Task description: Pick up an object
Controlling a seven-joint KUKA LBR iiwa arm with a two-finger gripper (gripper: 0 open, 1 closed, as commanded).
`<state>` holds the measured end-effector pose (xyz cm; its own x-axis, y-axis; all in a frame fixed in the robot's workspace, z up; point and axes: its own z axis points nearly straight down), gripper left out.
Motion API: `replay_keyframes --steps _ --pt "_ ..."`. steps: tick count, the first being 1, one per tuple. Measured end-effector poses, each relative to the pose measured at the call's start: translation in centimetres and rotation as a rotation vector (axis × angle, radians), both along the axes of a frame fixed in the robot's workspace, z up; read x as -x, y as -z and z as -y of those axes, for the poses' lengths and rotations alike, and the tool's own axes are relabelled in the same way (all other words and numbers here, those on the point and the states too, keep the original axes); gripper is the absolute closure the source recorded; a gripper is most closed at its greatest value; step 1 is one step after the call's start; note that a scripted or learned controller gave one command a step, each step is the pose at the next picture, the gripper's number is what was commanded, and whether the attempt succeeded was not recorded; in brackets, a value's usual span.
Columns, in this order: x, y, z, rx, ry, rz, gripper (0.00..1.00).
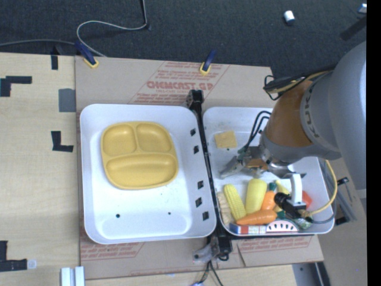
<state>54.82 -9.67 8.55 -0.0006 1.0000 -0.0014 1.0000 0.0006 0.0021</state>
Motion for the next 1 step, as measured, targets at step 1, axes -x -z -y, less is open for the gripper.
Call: replay_keyframes --steps 1 --pt "-5.12 0.02 0.36 0.000 -0.001 0.000 0.00"
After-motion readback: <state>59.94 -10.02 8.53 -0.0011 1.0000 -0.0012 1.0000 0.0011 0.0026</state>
